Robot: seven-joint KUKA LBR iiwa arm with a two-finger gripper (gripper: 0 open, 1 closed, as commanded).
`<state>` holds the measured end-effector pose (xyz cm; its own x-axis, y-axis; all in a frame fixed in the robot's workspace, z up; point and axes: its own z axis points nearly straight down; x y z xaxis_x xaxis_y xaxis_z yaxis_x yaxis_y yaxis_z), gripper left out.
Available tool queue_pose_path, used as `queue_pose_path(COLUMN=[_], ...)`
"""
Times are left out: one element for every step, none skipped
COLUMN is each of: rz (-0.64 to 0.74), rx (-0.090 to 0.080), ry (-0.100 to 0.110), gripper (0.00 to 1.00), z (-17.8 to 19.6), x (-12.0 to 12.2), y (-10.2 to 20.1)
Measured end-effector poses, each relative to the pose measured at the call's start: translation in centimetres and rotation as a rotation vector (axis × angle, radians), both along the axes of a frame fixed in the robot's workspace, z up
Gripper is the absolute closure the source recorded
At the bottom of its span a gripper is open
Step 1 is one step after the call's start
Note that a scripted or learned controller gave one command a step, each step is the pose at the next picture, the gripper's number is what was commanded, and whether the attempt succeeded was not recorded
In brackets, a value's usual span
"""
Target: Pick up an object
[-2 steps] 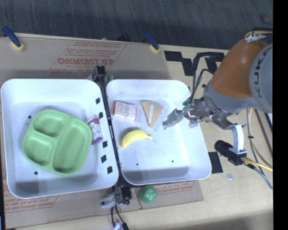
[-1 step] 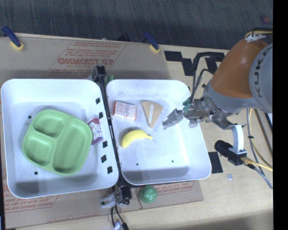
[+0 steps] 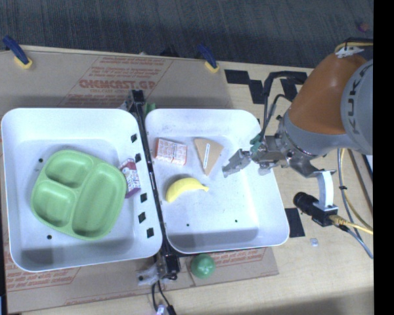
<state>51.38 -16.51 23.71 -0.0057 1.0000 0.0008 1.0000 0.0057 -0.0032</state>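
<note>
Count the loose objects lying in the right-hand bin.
3. A small orange-and-white box lies near the bin's far left, a tan wedge sits just right of it, and a yellow banana lies nearer the camera. The gripper could hide something small.

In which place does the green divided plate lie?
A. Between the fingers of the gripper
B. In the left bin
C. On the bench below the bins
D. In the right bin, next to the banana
B. The green divided plate lies flat inside the left bin, while the banana lies in the right bin, across the divider from it.
</note>
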Motion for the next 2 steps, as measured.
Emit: queue_pose_path(rz=[0.0,0.0], rx=[0.0,0.0], ry=[0.0,0.0], gripper=[0.0,0.0], z=[0.0,0.0], x=[0.0,0.0], y=[0.0,0.0])
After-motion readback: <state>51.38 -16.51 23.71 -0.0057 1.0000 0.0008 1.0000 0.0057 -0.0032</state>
